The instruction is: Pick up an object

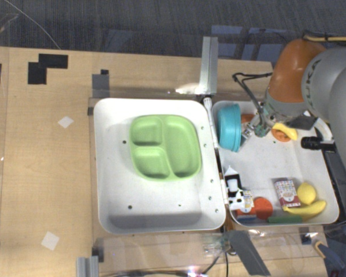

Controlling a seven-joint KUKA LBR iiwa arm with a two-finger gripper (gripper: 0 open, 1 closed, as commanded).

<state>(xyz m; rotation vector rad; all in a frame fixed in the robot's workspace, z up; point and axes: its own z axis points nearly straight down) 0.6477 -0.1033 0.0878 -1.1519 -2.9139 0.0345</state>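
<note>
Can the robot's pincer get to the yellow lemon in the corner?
Probably yes. The lemon lies open from above in the right bin, with only a banana and a small box touching its sides. The pincer hovers at the far end, near the blue bowl.

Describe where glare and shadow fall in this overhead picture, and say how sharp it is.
Camera view: glare whitens the left bin at its rim; soft shadow lies under the green divided plate; the gripper looks slightly blurred, the blue bowl reasonably sharp.

Two white bins (103, 172) counted, one green divided plate (164, 147), one blue bowl (229, 127), one banana (307, 209), one lemon (307, 193), one small carton (285, 191), one red fruit (263, 206)
</note>
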